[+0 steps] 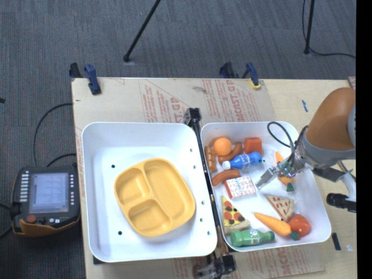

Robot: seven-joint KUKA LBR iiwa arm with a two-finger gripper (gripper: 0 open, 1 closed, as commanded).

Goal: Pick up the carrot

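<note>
Locate the carrot (272, 224) first: it lies in the right bin (321, 205), near the front wall, pointing left, with its thick end just beside the tomato (299, 225). The green bottle (252, 237) lies just in front of it, the pizza slice (232, 214) to its left, and the sandwich wedge (281, 204) just behind it.

The gripper (278, 174) hangs over the middle of the same bin, behind the carrot and apart from it. Its fingers appear spread, and nothing sits between them. A small orange piece (285, 177) lies right at the wrist side; you cannot tell whether it touches the fingers.

The step in hand is, by this reading, the approach. Bring the gripper forward until it stands directly above the middle of the carrot. Turn the wrist so the fingers close across the narrow width, not along its length. Descend only where the fingers clear the sandwich wedge and the green bottle. Expect the smooth tapered body to slip towards its thin end.

The yellow plate (154, 197) in the left bin (93, 156) plays no part.
</note>
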